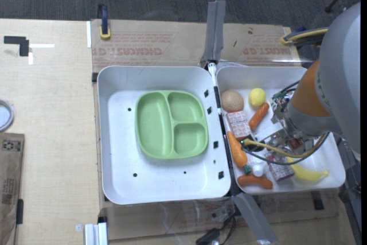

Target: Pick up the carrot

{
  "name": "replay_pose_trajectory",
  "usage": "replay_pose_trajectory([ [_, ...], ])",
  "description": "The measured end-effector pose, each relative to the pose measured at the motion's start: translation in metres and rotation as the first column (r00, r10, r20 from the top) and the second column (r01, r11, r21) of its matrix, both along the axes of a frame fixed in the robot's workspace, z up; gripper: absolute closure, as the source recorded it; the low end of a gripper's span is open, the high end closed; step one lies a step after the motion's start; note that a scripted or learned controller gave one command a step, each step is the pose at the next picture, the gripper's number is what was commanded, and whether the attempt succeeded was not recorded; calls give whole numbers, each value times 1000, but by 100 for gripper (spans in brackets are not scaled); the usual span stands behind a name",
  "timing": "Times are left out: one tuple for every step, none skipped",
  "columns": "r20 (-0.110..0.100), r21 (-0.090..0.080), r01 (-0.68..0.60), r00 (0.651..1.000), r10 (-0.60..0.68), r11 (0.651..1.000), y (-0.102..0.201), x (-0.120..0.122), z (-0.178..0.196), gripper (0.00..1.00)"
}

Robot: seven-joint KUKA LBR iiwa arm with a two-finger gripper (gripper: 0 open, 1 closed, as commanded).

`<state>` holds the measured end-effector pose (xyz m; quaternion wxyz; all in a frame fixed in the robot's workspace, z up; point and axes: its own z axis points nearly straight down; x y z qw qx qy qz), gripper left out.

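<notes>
The arm hangs low over the right bin [338, 178], gripper [285, 140] mid-bin with jaws I cannot tell apart, the carrot [235, 148] lying against the bin's left wall, so this looks like the approach, calling for a leftward shift.

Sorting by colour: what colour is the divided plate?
Light green plate, clear in the camera view.

I see two bins side by side. The left bin [109, 140] holds a divided plate [171, 123] near its middle. In the right bin [338, 172], a potato [232, 100] lies at the far left with a lemon [257, 96] just right of it. One carrot [259, 115] lies nearer than the lemon; another carrot [236, 148] lies along the left wall. A banana [310, 174] lies at the near right.
</notes>
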<state>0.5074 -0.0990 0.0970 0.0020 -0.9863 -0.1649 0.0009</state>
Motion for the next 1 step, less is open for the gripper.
replay_pose_trajectory([
  [-6,-6,125,992,-125,992,74,-29,91,100],
])
